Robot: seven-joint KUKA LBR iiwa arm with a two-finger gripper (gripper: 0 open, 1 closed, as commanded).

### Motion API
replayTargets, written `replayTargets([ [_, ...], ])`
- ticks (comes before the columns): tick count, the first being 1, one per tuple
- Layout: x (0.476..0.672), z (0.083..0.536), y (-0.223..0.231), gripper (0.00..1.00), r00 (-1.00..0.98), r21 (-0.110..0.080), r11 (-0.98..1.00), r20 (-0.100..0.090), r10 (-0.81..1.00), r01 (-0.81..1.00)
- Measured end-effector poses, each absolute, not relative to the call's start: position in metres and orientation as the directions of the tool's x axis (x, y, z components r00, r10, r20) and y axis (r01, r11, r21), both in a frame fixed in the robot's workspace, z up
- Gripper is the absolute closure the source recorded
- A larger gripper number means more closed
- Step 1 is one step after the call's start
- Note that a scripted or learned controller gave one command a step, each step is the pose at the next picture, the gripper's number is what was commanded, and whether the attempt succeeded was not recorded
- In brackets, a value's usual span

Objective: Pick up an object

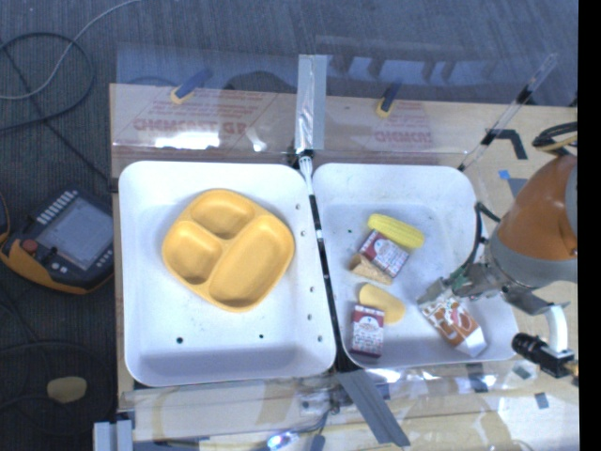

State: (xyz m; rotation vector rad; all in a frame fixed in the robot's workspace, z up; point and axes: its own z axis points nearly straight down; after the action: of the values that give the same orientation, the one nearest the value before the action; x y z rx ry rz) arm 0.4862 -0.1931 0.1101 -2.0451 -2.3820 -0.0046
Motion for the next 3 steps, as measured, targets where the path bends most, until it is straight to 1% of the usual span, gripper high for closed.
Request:
replayTargets([
  [1, 0.509, 0.120, -0.192, 1.00, -0.013, -0.004, 0.013, 0.001, 1.000, 1.000],
  [2, 0.517, 0.210, -0.175, 1.00, 0.123, -0.003, -0.123, -0.003, 0.992, 0.992],
  [3, 0.483, 0.139, -0.107, 1.00, 0.275, -0.005, -0.275, -0.001, 0.962, 0.962],
])
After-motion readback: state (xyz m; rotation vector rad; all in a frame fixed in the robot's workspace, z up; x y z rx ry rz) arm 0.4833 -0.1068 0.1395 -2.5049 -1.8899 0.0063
